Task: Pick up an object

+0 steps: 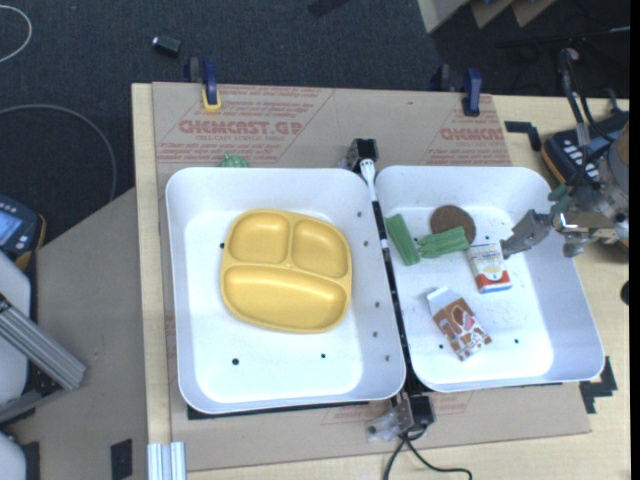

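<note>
I see a divided plate (287, 269) in the left bin (190, 298). In the right bin (560, 338), two blocks (403, 239) and a disc (452, 217) lie at the back, a carton (488, 267) beside them, a packet (459, 325) nearer the front.

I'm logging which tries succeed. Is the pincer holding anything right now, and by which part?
Nothing is held. The pincer hangs over the right bin, up and to the right of the small red-and-white carton, with no object between its fingers.

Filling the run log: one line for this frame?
phase: approach | gripper: over right white bin, holding nothing | nearest: small red-and-white carton | left white bin: yellow divided plastic plate
</note>
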Controlling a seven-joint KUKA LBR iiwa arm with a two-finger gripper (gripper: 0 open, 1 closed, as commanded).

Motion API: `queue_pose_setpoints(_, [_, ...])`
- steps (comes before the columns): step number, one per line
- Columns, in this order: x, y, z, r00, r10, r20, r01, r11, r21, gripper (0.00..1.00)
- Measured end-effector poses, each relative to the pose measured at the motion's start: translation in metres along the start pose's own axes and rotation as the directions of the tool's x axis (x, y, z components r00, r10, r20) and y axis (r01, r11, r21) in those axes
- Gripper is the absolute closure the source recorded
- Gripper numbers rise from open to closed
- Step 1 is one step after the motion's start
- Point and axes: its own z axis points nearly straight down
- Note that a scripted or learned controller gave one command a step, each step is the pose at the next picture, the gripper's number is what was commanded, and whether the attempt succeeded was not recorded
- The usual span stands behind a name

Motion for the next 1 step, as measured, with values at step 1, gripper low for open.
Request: queue_pose_setpoints(1, [-0.0001,0.0008,-0.0109,1.0,-0.001,0.001,0.001,1.0,-0.004,1.0])
